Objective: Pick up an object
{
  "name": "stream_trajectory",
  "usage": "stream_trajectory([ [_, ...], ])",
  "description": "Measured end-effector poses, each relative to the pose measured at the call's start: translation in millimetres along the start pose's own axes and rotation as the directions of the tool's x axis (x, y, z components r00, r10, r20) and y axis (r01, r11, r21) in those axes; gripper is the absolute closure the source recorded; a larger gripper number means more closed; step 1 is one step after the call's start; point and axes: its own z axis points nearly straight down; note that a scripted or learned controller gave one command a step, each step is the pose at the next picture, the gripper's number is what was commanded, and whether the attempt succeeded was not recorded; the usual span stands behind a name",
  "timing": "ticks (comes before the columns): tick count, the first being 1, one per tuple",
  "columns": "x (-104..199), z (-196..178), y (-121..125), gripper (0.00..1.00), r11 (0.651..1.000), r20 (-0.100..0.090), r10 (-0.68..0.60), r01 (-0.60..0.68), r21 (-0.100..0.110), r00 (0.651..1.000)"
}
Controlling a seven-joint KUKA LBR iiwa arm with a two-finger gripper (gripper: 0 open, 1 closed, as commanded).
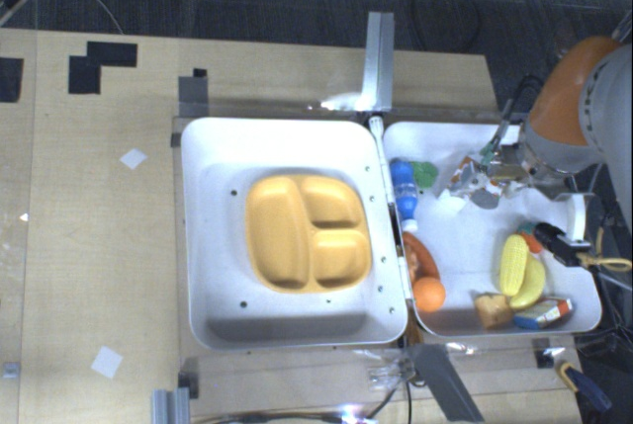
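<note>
Evidently the end effector [482,183] hangs in the right white plastic bin [465,135], upper right of frame; whether it is spread I cannot tell; the yellow plastic corn cob [513,263], lower right, stands apart, so descend squarely there.

One fixed camera, mounted above the bench [89,244], looking down at a slight slant. Far edge of the bench sits at top of frame, dark floor beyond it. Both white bins fit whole: left bin [213,313] near centre, right bin [584,303] toward the right edge. Mid-range, not close. Arm [579,106] comes in from the right side.
</note>
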Motion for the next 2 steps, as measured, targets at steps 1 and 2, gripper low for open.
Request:
stream_trajectory([
  [1, 49.9, -97.7, -33.0, 0.00, 0.996, -0.011, 0.081, -0.081, 0.027, 0.997],
  [2, -3.9, -60.8, -67.8, 0.00, 0.996, -0.015, -0.075, 0.076, 0.036, 0.997],
])
